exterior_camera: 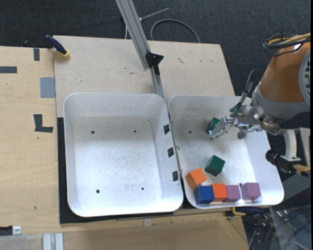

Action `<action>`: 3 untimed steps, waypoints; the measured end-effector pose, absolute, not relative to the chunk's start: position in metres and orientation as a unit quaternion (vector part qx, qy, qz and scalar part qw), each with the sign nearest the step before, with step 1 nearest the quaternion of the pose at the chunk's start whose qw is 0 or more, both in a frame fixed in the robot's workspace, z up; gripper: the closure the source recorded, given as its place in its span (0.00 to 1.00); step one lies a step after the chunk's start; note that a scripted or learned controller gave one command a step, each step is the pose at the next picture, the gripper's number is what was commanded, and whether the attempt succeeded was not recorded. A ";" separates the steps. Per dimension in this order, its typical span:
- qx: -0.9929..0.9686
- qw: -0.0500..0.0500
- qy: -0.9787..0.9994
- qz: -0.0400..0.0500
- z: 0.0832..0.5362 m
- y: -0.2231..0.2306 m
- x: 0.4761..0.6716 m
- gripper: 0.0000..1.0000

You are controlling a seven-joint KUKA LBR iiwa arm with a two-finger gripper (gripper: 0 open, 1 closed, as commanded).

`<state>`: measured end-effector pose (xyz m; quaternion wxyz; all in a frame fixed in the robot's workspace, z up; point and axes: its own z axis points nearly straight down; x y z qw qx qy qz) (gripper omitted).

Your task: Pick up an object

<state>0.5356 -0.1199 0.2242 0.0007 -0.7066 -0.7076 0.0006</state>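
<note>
- The gripper [219, 130] hangs over the right bin [190, 108], toward its twelve o'clock half, and a small green piece [214, 124] sits right at the fingertips. It looks pinched between them, though the view is too coarse to be sure the fingers truly clamp it.
- That green piece seems a small, rigid block, probably light; a hard, smooth face could slip from a shallow pinch, so opposite flat sides are the place to squeeze.
- Other candidates lie toward six o'clock in the same bin: a dark green cube [215, 165] standing alone, an orange block [196, 177], then a row of blue [204, 194], orange [219, 192] and two purple blocks [233, 192] [251, 190] along the rim.
- The lone dark green cube offers the freest sides; the row blocks touch each other, leaving little finger room.
- The left bin [73, 139] holds nothing relevant here.
</note>
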 end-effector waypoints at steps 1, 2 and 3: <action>-0.707 -0.004 -0.707 -0.001 0.332 -0.158 0.534 0.00; -0.708 0.004 -0.706 0.003 0.168 -0.189 0.509 0.00; -0.706 -0.004 -0.708 -0.001 0.112 -0.201 0.498 0.00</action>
